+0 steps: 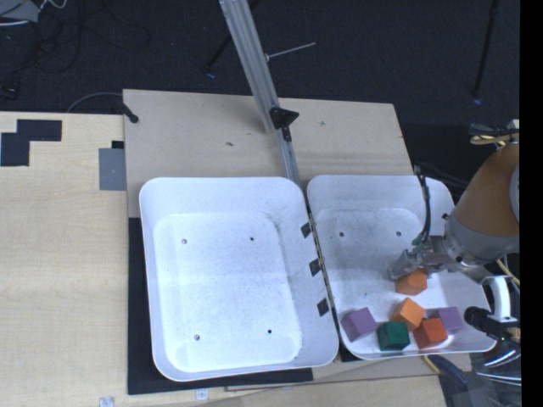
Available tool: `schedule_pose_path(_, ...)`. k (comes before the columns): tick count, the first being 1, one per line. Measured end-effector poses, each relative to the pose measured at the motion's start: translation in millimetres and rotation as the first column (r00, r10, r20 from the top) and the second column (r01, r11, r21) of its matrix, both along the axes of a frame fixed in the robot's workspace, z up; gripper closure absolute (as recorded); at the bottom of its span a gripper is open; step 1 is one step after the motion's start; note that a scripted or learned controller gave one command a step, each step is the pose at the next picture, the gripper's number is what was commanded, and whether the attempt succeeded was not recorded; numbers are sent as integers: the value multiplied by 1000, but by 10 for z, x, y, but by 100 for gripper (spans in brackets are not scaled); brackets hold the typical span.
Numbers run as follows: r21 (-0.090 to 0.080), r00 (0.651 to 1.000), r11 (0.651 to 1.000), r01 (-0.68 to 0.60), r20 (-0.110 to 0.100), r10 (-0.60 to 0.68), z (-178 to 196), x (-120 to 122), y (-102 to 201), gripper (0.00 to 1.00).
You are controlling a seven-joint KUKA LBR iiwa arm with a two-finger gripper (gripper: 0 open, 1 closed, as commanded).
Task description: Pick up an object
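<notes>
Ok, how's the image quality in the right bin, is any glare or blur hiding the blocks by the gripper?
Camera view: lighting is even and soft, with no glare on the right bin. The whole frame is slightly soft, yet the block colours read clearly. The gripper is blurry and casts a faint shadow beside the orange block under it; its fingers can't be resolved. The background floor is dark.

Orange block (411, 282) in right bin (365, 206), tilted, at gripper (407, 270) tips. Near front rim: purple (358, 322), green (393, 336), orange, red, purple blocks clustered.
</notes>
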State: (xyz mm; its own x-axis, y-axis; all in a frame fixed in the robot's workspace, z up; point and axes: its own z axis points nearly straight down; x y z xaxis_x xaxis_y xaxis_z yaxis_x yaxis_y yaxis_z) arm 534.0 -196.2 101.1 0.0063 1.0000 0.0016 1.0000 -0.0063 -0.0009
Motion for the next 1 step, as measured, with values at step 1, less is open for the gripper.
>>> schedule_pose_path(1, 1, 1000, 1000, -12, 1, 12, 238, 88, 614, 100)
